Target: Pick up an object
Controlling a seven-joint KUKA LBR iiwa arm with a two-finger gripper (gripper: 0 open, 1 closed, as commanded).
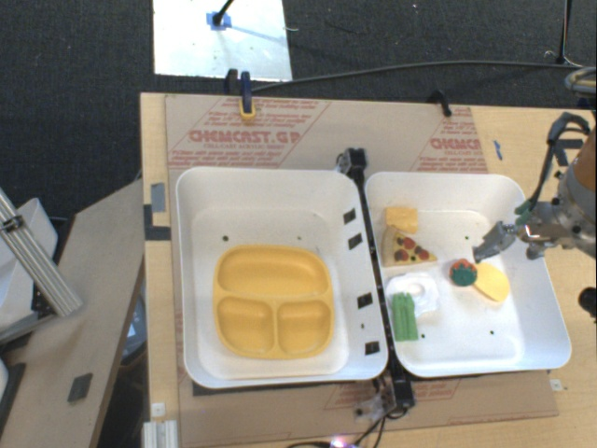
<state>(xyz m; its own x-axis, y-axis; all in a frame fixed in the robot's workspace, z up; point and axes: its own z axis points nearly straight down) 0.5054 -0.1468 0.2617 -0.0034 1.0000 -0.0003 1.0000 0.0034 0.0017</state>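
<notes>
My gripper (489, 246) hangs over the right bin (536, 339), near its right side, reaching in from the right. Just below and left of its tip lies a small red and green piece (463, 273), touching a yellow wedge (492, 284). A pizza slice (407, 248) and a yellow cheese block (402, 217) lie at the bin's upper left. A green stick (404, 316) rests against a white piece (415, 293) at the lower left. Nothing shows held in the gripper.
The left bin (201, 203) holds a yellow divided tray (274, 300). A black clip strip (363, 250) runs between the two bins. A cable (401, 68) crosses the bench at the back, and a grey rail (37, 264) sits off the left edge.
</notes>
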